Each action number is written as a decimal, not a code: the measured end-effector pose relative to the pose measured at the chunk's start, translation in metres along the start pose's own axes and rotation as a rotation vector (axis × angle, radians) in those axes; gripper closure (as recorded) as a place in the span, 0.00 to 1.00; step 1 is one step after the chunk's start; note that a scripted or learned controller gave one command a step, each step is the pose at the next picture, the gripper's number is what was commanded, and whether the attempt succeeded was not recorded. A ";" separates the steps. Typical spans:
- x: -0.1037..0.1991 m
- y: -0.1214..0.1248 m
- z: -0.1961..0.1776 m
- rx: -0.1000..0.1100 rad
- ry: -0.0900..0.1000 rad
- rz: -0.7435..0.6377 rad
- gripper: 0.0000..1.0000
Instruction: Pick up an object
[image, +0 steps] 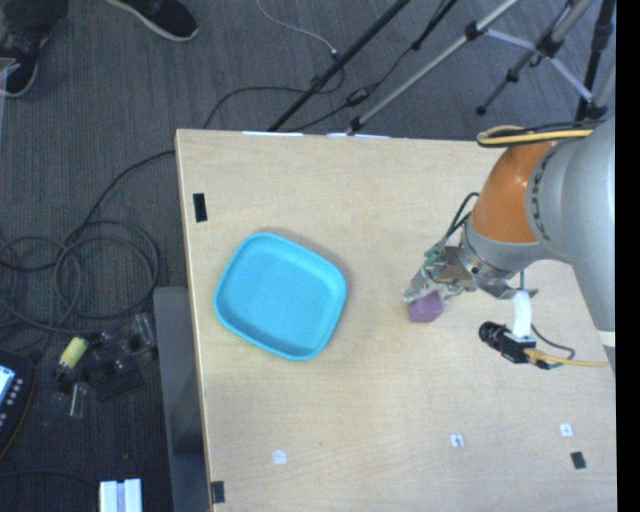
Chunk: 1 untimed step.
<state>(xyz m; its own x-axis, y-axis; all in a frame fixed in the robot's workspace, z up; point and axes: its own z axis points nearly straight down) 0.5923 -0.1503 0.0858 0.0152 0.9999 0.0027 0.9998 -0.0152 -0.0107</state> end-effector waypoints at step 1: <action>0.067 -0.003 -0.094 -0.004 -0.003 0.028 1.00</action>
